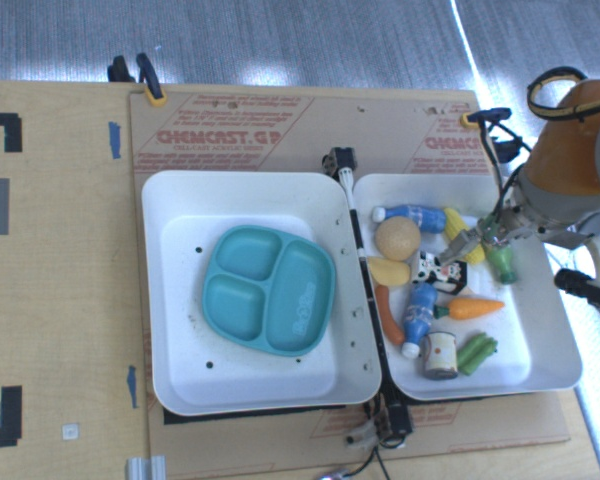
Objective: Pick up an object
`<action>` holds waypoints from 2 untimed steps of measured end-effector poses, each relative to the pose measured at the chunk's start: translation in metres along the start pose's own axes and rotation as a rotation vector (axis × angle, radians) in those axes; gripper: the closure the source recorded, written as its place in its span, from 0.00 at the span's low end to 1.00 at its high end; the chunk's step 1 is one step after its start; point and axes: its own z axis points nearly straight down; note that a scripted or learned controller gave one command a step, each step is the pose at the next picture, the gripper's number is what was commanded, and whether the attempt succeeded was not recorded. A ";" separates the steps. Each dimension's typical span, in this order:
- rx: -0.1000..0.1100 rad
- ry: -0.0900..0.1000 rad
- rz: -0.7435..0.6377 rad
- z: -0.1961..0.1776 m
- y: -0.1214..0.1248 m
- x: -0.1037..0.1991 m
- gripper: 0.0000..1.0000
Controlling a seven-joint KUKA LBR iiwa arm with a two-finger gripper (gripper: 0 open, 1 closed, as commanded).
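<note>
Cardboard-covered bench [230, 128], right bin [555, 358] mid-right of frame, gripper [463, 245] low over toys, finger state unclear, toy carrot [472, 308] lying left-right, tip right.

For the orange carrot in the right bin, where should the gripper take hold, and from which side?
Probably across the carrot's thick middle, coming from above. It lies flat, roughly left to right, tapering rightward, so the fingers would close across its narrow width. A blue bottle sits close at its left end; staying mid-body avoids it.

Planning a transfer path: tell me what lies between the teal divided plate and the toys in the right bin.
In the camera view, between the teal plate and the toys lie the left bin's bare white floor and the two bins' adjoining rims, with a black clamp at their top.
</note>
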 end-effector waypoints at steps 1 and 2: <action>-0.006 -0.001 0.000 -0.012 0.003 0.001 1.00; 0.012 0.006 0.186 -0.096 0.002 0.069 1.00</action>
